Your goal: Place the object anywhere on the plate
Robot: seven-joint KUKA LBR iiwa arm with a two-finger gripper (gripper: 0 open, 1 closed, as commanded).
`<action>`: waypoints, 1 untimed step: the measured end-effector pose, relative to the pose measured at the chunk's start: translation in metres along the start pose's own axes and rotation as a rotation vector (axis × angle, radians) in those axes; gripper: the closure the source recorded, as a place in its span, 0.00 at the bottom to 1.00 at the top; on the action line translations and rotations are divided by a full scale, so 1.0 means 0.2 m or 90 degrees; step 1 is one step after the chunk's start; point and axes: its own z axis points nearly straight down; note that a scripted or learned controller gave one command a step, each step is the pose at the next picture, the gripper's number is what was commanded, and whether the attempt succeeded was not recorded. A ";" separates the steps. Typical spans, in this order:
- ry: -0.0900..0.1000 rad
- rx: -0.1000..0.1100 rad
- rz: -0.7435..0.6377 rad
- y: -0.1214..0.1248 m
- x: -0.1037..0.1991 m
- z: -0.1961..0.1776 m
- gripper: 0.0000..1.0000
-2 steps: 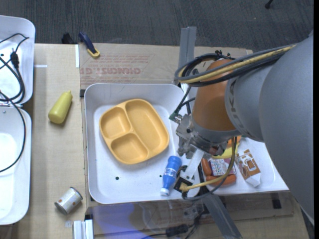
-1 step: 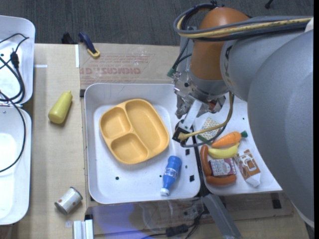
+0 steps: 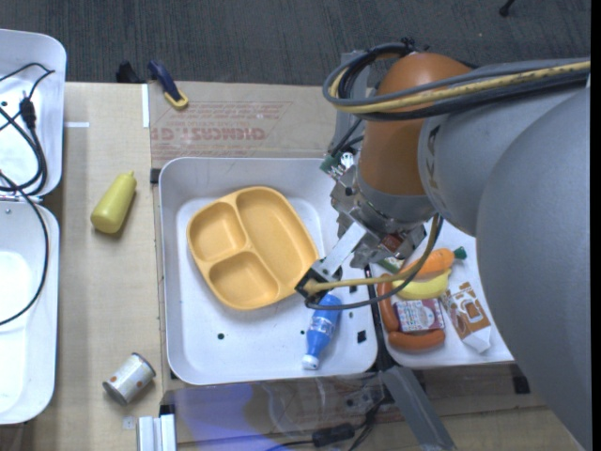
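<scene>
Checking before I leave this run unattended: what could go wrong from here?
The blue bottle lies on its side just off the plate; being round, it may roll if nudged. The banana, carrot and packets sit crowded under the arm, so a grasp there might catch the wrong item.

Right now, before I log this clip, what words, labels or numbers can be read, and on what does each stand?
Nothing can be read well enough to quote.
Cardboard sheet: a line of red capitals, upside down from this view, too blurred.
Red packet: label too small.
Small carton: print too small.
Blue bottle: label unreadable.
Can: markings too small.
</scene>
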 end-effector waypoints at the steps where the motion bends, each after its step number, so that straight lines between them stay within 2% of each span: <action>1: 0.001 -0.002 0.032 0.15 -0.36 -1.00 1.00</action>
